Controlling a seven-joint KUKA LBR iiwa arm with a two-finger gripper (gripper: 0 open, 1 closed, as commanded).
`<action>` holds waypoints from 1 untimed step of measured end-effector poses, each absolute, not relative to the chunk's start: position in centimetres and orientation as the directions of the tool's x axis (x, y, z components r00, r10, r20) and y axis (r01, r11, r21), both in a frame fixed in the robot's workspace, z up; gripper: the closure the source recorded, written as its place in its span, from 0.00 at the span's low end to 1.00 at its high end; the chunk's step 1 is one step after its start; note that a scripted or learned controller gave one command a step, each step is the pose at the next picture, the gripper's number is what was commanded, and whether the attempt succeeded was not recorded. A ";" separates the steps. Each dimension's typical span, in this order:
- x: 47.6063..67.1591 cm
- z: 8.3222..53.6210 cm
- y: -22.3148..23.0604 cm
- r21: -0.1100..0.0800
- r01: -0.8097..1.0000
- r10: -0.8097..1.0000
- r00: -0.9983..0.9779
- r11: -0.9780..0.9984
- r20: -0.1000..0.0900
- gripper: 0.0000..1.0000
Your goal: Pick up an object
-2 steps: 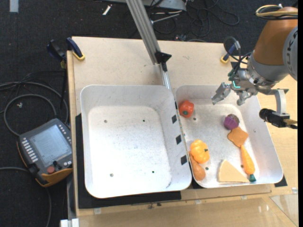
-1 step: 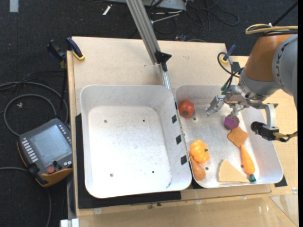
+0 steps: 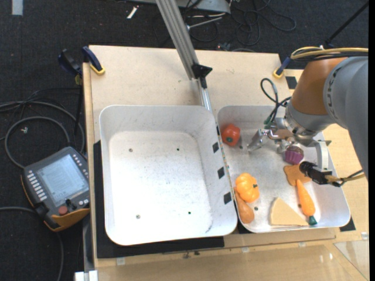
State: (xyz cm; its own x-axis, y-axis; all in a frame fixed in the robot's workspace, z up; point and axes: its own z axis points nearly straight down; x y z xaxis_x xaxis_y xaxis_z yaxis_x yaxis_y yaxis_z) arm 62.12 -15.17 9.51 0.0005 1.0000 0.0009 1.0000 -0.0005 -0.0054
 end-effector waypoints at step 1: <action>62.3 10.9 -15.2 0.002 1.000 1.000 0.001 -0.001 -0.001 1.00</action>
